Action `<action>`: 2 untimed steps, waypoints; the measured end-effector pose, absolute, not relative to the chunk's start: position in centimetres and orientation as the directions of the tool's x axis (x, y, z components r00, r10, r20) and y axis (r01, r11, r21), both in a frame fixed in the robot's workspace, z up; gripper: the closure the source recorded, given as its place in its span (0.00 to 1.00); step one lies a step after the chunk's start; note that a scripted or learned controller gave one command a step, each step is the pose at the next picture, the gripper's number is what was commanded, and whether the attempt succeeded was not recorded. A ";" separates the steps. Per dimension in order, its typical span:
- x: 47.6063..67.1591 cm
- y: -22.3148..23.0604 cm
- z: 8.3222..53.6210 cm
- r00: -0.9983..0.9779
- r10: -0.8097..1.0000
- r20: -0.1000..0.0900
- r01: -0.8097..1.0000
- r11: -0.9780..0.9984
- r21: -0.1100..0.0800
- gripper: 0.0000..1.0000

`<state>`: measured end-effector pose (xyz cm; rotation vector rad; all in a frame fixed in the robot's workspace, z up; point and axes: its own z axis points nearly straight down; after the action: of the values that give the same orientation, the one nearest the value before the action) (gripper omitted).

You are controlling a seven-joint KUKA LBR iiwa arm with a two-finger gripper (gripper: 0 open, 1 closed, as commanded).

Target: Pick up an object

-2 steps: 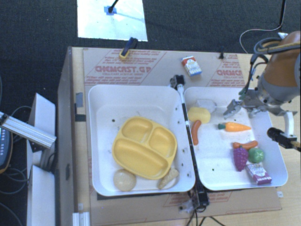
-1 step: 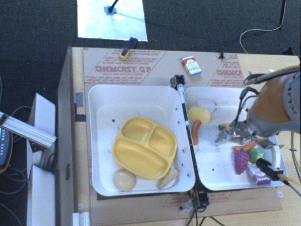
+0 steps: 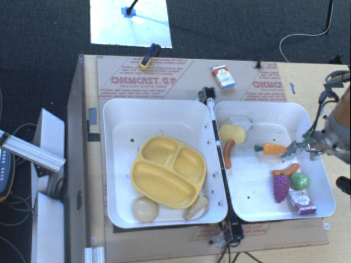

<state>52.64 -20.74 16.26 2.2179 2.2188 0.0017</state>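
The right bin holds several toy foods: a yellow lemon, a red sausage, an orange carrot, purple grapes, a green ball, a small orange piece and a pink packet. My gripper hangs low over the right side of this bin, just right of the carrot's tip and above the small orange piece. Nothing is visibly held in it. The grey arm enters from the right edge.
The left bin carries a yellow divided plate, a beige round piece and a beige wedge. A red-white box and a yellow-black tool lie on the bench behind the bins.
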 end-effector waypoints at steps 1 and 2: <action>51.2 -17.3 8.9 -0.001 1.000 -0.008 1.000 0.001 0.015 0.00; 49.4 -20.7 22.0 0.000 1.000 -0.003 1.000 0.000 0.006 0.00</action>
<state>49.35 -20.75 21.98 2.2166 2.2174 0.0032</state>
